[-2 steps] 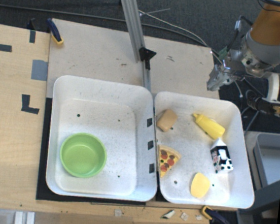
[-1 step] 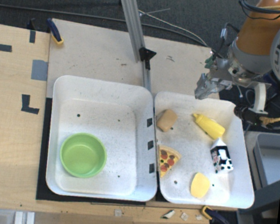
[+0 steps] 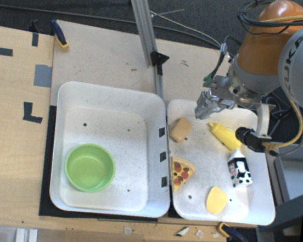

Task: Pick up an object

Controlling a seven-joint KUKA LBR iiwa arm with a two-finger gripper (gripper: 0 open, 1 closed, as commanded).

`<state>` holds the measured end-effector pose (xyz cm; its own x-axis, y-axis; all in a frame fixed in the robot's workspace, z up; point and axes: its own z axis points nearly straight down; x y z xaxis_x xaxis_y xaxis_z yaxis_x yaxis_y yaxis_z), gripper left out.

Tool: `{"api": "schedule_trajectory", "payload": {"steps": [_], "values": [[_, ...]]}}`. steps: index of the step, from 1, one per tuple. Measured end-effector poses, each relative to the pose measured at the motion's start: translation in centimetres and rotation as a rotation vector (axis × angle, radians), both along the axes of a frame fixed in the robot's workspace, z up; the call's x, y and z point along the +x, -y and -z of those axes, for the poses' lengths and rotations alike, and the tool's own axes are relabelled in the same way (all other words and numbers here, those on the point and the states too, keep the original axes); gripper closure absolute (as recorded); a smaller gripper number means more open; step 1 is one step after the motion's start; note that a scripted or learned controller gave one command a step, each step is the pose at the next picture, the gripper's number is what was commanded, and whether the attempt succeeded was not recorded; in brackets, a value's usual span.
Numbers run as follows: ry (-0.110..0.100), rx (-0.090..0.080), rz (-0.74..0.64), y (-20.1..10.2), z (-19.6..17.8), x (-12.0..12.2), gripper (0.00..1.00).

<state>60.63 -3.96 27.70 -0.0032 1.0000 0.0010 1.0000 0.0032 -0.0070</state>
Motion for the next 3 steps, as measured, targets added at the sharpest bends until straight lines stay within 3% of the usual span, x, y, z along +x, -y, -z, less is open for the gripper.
{"api": "schedule_trajectory", "payload": {"steps": [2,3], "values": [[-0.003,0.0,-0.002,-9.1,3.9,-3.9,1.0],[-0.004,-0.002,-0.001,-12.9,4.9,-7.1,1.0]]}}
